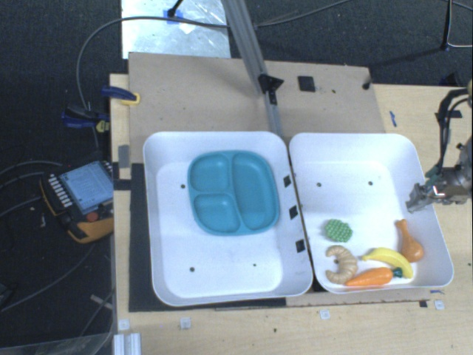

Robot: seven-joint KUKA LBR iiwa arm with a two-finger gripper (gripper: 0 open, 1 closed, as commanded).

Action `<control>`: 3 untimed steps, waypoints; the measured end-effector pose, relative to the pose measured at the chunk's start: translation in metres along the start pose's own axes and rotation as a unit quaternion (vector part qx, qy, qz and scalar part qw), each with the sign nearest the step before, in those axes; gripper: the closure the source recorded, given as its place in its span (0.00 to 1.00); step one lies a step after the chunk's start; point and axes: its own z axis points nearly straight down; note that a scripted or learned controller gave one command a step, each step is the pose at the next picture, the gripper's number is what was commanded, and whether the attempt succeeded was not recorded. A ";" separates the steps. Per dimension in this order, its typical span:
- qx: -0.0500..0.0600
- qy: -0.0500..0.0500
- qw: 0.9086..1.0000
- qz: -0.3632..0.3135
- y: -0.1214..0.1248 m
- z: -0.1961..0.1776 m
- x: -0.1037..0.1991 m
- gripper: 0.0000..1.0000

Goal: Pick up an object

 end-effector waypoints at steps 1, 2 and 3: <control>0.001 0.002 1.000 -0.003 0.011 -0.001 0.061 1.00; 0.002 0.001 1.000 -0.002 0.018 -0.001 0.105 1.00; 0.002 0.002 1.000 -0.002 0.029 0.000 0.150 1.00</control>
